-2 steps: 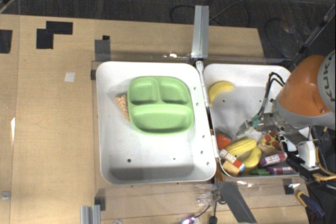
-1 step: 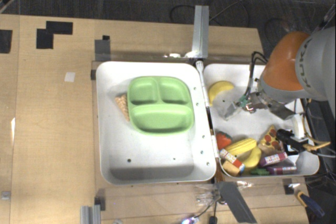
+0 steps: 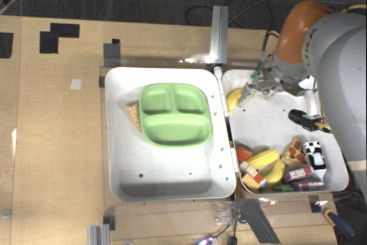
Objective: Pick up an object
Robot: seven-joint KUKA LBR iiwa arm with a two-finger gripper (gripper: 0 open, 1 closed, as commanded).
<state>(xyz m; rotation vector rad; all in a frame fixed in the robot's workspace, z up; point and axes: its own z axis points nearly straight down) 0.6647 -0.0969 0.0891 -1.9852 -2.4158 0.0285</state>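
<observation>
Pincer (image 3: 256, 89) low over far end of right bin (image 3: 287, 106), beside yellow banana-like item (image 3: 233, 98) at bin's left wall; finger state impossible to tell, detail too small and blurred. Nothing seen held. Grey arm (image 3: 338, 66) covering right bin's far right corner. Jumble of small toys (image 3: 281, 169) at near end, individual pieces hard to separate. Green divided tray (image 3: 175, 113) in left bin (image 3: 123, 140), hiding most of a tan item (image 3: 133, 116) at its left edge. Pale wooden surface (image 3: 51, 123) around.
</observation>
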